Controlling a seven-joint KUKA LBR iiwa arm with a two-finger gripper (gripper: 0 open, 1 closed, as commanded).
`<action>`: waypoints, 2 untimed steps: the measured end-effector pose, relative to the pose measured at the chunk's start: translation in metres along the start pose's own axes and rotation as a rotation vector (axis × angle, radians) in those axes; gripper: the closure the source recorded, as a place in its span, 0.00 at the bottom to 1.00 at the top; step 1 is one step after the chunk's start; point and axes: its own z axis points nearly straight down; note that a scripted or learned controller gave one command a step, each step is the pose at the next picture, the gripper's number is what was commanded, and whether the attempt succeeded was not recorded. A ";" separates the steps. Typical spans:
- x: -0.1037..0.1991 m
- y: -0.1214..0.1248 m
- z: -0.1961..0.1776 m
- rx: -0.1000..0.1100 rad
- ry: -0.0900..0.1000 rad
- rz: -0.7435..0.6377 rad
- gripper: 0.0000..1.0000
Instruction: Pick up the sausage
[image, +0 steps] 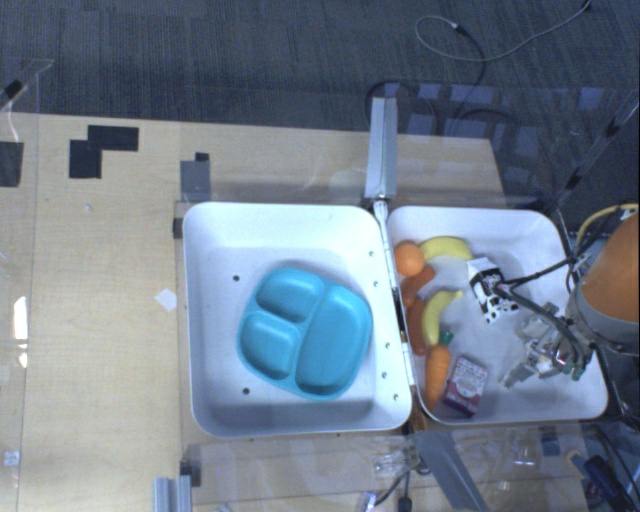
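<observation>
— Whereabouts of the sausage (414, 292)?
— Reddish-brown, lying in the right bin (560, 235) against its left wall. Tucked between an orange (408, 259) and a banana (436, 312), so probably little room around it for a grasp.
— And the end effector (545, 358)?
— Hanging over the same bin's right side, well apart from the sausage. Open or closed: cannot tell.

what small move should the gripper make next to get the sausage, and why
Probably shift the gripper across the right bin toward its left wall. The sausage, reddish-brown, lies there among the bananas and carrot, while the gripper sits near the right side, well apart from it.
</observation>
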 end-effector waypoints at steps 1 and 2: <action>-0.018 0.057 -0.138 -0.001 0.002 -0.086 0.00; -0.020 0.059 -0.150 -0.005 -0.006 -0.086 1.00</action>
